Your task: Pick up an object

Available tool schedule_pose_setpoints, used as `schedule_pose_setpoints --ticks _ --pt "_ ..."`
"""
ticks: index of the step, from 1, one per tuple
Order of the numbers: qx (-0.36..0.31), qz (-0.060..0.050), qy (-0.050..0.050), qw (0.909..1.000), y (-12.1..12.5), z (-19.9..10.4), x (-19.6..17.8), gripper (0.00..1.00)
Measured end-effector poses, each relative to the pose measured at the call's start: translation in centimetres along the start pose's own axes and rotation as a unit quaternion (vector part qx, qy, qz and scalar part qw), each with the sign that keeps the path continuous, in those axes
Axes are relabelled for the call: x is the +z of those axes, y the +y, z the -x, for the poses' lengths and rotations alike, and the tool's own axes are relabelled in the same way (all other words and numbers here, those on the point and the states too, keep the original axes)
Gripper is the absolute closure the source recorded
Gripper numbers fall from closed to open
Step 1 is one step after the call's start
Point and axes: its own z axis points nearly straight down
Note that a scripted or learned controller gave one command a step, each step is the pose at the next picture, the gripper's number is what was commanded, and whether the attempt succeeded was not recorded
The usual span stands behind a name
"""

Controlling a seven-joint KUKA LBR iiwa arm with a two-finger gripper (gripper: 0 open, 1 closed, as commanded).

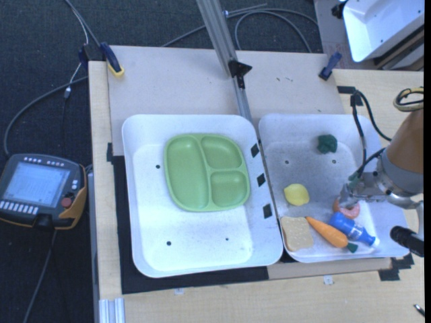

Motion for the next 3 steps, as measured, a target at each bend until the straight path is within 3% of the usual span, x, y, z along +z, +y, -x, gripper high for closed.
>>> schedule_pose_setpoints --ticks 1,3 --pt "-0.002 -0.005 0.004 1.0000 0.4 0.0 -4.3 1.00" --pt "-0.003 -0.004 0.004 1.0000 1.2 -0.2 -13.7 1.00"
